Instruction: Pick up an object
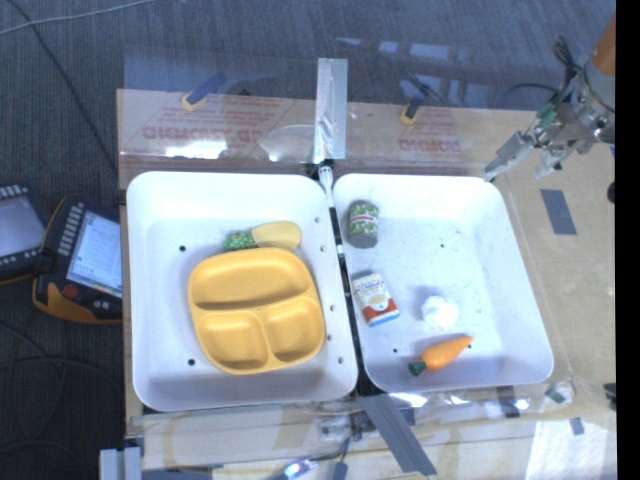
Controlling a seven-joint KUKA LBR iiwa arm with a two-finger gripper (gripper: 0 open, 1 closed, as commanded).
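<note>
Upper right of frame: gripper (541, 154) above the table (575, 258), outside the right bin (520, 268); jaws apart, holding nothing. Inside right bin: can (362, 223), carton (374, 299), white ball (438, 311), carrot (441, 354). Left bin (150, 268): yellow tray (256, 307).

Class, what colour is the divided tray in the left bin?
Yellow. The divided tray shows plainly in the camera view.

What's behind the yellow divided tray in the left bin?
Behind the yellow tray, at its far edge, lies a pale yellow toy with a green leafy end. The tray's rim overlaps its near edge, so that part is hidden.
</note>
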